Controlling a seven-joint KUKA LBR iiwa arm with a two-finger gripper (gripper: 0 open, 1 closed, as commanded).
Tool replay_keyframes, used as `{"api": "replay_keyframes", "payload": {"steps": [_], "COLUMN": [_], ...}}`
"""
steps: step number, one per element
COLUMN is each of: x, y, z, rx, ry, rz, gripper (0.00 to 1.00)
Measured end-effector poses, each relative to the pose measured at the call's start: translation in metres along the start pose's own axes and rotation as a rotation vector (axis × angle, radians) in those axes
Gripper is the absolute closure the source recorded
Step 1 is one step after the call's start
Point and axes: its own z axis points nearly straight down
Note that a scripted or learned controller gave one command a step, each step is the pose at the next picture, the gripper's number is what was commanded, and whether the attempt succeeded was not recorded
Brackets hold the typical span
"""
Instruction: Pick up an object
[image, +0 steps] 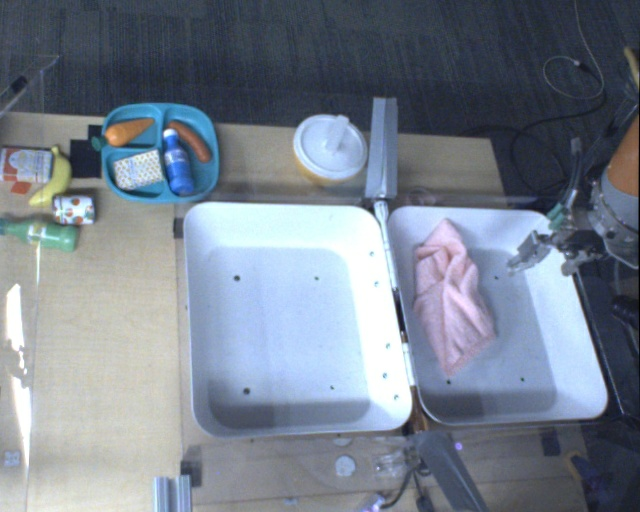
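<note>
Gripper (524, 257) right of pink cloth (452, 296), apart

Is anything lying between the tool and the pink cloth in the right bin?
Nothing visible. The tool sits right of the pink cloth, with bare floor of the right bin between them.

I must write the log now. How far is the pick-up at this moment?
Nothing looks done: the pink cloth lies crumpled in the right bin, not lifted. In hand: the gripper is over that bin, right of the cloth and apart from it. Left: reach, grasp and lift.
</note>
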Motion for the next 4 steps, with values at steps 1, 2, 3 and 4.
{"api": "replay_keyframes", "payload": {"steps": [1, 2, 3, 4], "x": [0.014, 0.067, 0.062, 0.083], "y": [0.041, 0.015, -0.004, 0.034], "z": [0.136, 0.144, 0.104, 0.143], "rx": [-0.006, -0.017, -0.005, -0.015], "ry": [-0.002, -0.006, -0.002, -0.008], "rz": [-0.228, -0.392, -0.757, -0.724], "gripper": [0.00, 0.00, 0.00, 0.00]}}
